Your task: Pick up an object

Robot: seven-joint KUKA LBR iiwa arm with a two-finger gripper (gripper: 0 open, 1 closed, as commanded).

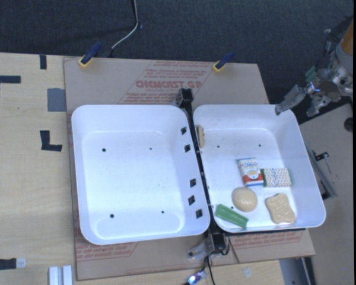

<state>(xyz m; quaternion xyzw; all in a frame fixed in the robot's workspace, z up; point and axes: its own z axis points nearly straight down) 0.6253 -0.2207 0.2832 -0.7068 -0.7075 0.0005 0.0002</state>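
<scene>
Wooden bench (24,159), two white bins; hand (296,100) above right bin (225,117) far corner, grip state unclear.

We saw bright, even light glaring off the white bins (136,114), soft shadows inside their walls, and slight overall blur.

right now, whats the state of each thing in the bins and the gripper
gripper: over the right bin's far right corner, holding nothing
small box: lying flat in the right bin
patterned packet: flat, touching the box
round tan object: resting on the floor
tan block: lying flat near the rim
green bar: lying against the front wall
</scene>
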